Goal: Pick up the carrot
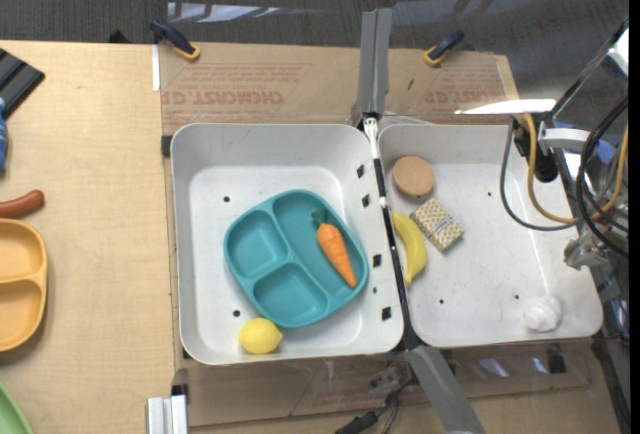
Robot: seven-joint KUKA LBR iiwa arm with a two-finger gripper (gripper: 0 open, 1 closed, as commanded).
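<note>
on the bench sit two white bins side by side, the left bin (200, 222) and the right bin (480, 302). the left one bears a teal divided tray (262, 257), with the carrot (337, 253) lying in the tray's right compartment, leafy end up. a lemon (260, 336) rests just below the tray. the right bin has a banana (410, 247), a round cookie (413, 176), a patterned packet (438, 224) and a white lump (541, 315), perhaps cotton. at the right edge are the arm's cables (585, 192); whether the jaws are apart or together, i cannot tell.
</note>
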